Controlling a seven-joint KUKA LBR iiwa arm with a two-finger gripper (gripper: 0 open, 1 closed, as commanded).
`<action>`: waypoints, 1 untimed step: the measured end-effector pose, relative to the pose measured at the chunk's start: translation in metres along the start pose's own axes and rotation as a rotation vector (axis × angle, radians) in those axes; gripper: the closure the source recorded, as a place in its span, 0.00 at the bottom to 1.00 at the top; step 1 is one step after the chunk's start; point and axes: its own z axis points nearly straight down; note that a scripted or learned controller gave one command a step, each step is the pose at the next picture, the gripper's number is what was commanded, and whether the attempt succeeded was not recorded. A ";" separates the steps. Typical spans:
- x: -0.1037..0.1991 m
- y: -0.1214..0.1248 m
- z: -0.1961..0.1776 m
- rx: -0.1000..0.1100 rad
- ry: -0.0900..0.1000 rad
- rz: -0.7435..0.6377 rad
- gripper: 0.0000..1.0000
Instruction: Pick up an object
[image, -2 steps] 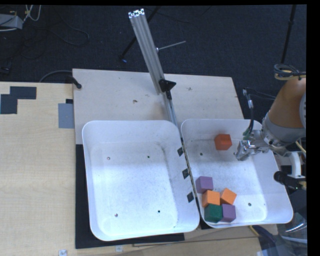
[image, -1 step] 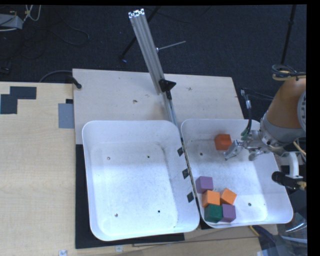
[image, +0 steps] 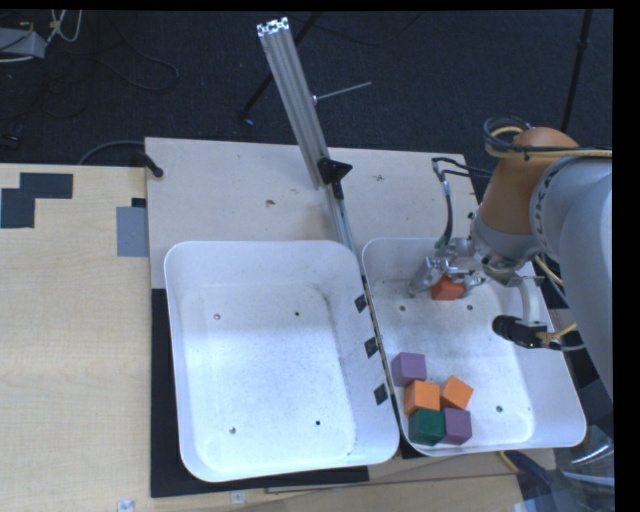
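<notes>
My gripper (image: 447, 280) hangs over the back part of the right bin (image: 560, 420), under the grey wrist with the orange band. A red-orange block (image: 447, 290) sits between its fingers, and the gripper is shut on it. The block hovers just above the bin floor or rests lightly on it; I cannot tell which. Near the bin's front left lies a cluster of blocks: a purple block (image: 408, 367), two orange blocks (image: 423, 396) (image: 457, 392), a green block (image: 427, 426) and another purple block (image: 457, 426).
The left bin (image: 200, 440) stands beside the right one, with black clips along their shared wall. A slanted aluminium rail (image: 300, 110) runs from the top down to the gap between the bins. Cables (image: 530, 332) hang off the arm over the right bin's right side.
</notes>
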 end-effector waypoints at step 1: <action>-0.002 -0.002 -0.012 0.005 0.000 -0.001 1.00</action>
